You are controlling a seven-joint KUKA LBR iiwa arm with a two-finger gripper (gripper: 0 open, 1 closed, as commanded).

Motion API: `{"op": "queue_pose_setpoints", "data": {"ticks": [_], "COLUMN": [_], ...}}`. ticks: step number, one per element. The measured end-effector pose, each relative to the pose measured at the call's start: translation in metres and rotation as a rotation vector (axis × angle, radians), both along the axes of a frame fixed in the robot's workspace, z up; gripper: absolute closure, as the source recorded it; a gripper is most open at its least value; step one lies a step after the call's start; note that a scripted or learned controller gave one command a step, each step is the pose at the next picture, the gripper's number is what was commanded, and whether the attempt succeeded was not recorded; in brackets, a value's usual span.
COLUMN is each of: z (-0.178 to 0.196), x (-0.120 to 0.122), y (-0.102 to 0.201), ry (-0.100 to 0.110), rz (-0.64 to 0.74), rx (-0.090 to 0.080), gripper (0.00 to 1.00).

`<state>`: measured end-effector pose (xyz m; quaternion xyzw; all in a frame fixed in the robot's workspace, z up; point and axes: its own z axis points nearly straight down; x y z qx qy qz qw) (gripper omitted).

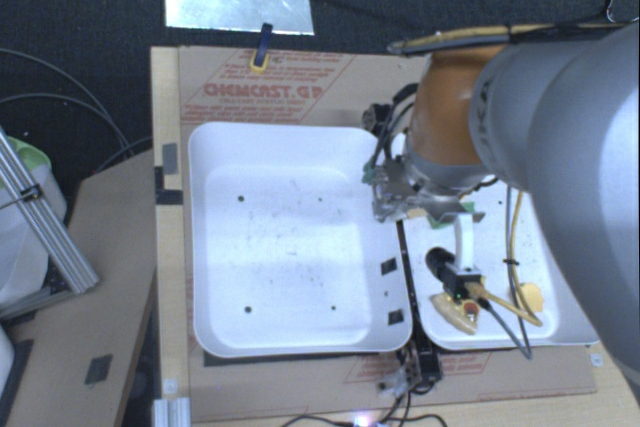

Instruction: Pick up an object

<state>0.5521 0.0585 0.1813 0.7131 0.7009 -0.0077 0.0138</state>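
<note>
Camera view, looking down on two white bins sitting on a sheet of printed cardboard (270,83). The grey arm (560,115) with its orange band covers most of the right bin (492,341). The gripper (402,203) sits low over the wall shared with the left bin (205,215), toward the bins' far edge. Whether it is open or closed, or grasping anything, cannot be told. A small yellow object (530,296) lies near the right bin's front edge. A tan object (456,315) lies at its front left corner.
</note>
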Motion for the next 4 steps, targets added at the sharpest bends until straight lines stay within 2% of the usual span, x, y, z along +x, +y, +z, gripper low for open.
{"op": "queue_pose_setpoints", "data": {"ticks": [1, 2, 3, 4], "z": [0.003, 0.05, 0.095, 0.083], "x": [-0.043, -0.044, 0.003, -0.033], "y": [-0.029, 0.037, -0.049, 0.021], "ry": [0.011, 0.003, -0.001, 0.009], "rz": [0.015, 0.028, 0.011, 0.027], "rx": [0.031, 0.034, 0.027, 0.033], "gripper": [1.0, 1.0, 1.0, 1.0]}}
